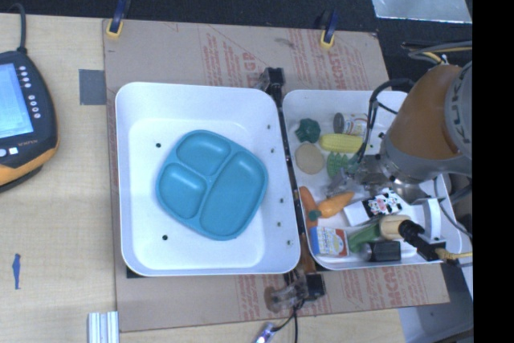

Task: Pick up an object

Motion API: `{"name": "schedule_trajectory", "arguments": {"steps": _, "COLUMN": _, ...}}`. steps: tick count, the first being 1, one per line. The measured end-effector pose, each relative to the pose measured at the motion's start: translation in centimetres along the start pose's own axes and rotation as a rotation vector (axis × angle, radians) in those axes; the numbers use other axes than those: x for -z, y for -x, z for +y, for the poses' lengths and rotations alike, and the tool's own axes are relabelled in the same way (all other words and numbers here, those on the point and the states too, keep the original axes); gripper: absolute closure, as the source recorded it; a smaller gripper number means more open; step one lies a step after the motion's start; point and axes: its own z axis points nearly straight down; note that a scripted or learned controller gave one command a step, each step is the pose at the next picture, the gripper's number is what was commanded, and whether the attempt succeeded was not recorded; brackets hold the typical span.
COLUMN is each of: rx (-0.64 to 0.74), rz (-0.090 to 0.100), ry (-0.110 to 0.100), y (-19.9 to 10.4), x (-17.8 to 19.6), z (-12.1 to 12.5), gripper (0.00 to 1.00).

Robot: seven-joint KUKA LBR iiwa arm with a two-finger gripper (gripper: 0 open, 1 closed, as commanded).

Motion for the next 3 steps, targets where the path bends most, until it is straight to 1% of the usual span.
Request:
{"name": "schedule_trajectory", "arguments": {"steps": 1, "rx": -0.002, "rz": 0.001, "ry": 0.001, "y": -1.2, "x": -1.0, "z": 4.3, "gripper": 0.0}}
{"name": "schedule_trajectory", "arguments": {"steps": 2, "rx": -0.001, "rz": 0.001, "ry": -0.001, "y": -1.1, "x": 0.0, "z": 4.2, "gripper": 1.0}}
{"name": "schedule_trajectory", "arguments": {"steps": 3, "rx": -0.004, "rz": 0.003, "ry": 0.003, "y": -7.3, "x": 9.1, "z": 9.0, "gripper": 1.0}}
